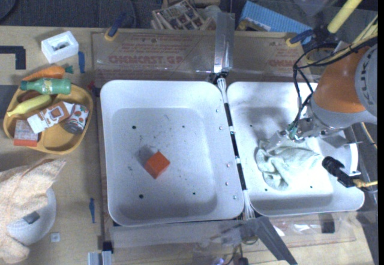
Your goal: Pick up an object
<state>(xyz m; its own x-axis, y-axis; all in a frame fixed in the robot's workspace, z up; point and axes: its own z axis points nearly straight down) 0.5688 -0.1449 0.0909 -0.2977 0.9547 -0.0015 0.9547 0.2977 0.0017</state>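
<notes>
I see the arm [345, 93] reaching in from the right, its orange band above the right bin [264, 99]. The pincer [294, 132] sits low over the crumpled white cloth [282, 162], at the cloth's far edge; I cannot tell from here whether it is spread or pressed together, nor whether it touches the cloth. The cloth lies in the middle of the right bin, bunched up. In the left bin [120, 102] an orange block [158, 164] rests near the centre, well apart from the arm. On the worktop [90, 186] at far left a yellow bowl [60, 141] holds assorted packets.
</notes>
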